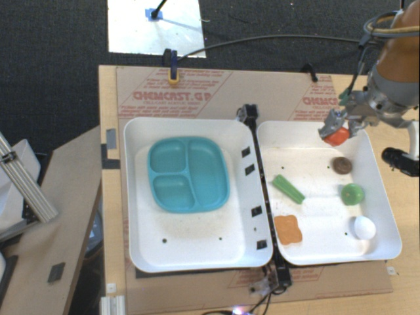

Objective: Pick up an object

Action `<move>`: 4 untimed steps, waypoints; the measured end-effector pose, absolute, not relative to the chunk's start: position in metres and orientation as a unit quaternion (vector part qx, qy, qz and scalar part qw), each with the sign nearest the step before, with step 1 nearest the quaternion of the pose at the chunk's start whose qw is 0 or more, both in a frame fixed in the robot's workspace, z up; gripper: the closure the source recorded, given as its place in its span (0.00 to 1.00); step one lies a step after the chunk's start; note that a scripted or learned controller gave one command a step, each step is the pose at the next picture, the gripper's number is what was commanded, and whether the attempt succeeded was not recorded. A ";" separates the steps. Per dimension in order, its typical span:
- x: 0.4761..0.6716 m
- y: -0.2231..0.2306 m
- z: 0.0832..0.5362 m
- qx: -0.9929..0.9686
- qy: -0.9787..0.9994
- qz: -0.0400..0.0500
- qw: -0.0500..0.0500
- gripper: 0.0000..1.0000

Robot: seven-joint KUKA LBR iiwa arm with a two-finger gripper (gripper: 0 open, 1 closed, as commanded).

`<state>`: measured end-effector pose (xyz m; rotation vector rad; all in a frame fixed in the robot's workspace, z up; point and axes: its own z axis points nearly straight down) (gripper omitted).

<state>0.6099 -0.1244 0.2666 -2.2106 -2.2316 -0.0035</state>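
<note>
— Where's your hand (336,128)?

— Over the far corner of the right bin (308,140), raised above the floor, with its fingers closed round a small red-orange object (338,136), rounded and glossy.

— What do you count below it?

— Five loose pieces, one of each: a brown disc (341,165), a green stick (288,189), a green ball (352,193), an orange slab (287,229) and a white ball (363,228). Two white bins sit on your tabletop (216,87); the left bin (141,195) carries one teal divided plate (188,174).
</note>
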 end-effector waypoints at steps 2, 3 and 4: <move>0.600 -0.025 0.239 -0.704 -0.711 -0.001 0.001 1.00; 0.598 0.030 0.244 -0.703 -0.711 -0.001 0.000 1.00; 0.590 0.093 0.234 -0.703 -0.711 -0.001 0.001 1.00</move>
